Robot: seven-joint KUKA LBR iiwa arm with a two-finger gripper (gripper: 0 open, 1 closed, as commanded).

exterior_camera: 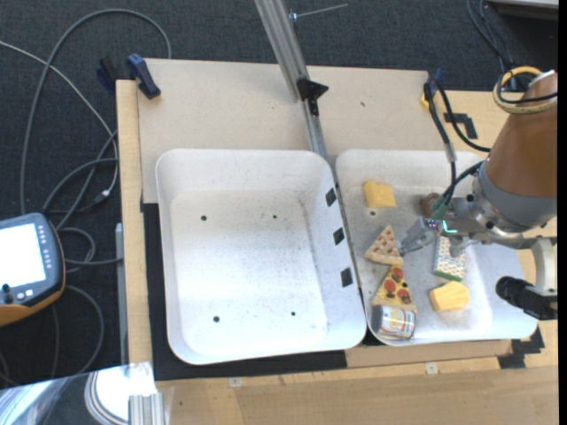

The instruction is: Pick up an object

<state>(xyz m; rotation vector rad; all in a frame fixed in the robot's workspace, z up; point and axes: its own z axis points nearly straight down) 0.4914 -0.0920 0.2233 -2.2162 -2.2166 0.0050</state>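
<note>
The right bin (354, 171) holds several small toys. A yellow block (379, 194) lies near its far left corner. Two pizza slices sit along the left wall, one (384, 247) above the other (394, 286), and a small can (394, 323) lies on its side at the front. Toward the right are a yellow cheese wedge (449, 297), a white-and-green patterned box (449, 258) and a small brown item (431, 205). My gripper (423, 235) hangs low in the middle of this bin, just right of the upper pizza slice and left of the patterned box.
The left bin (239, 255) adjoins the right one across a shared ridge with black clips (337, 235). A metal rod (283, 38) slants down from the top to the bins' junction. A black cable (447, 131) runs to the wrist. A pendant (27, 264) lies at far left.
</note>
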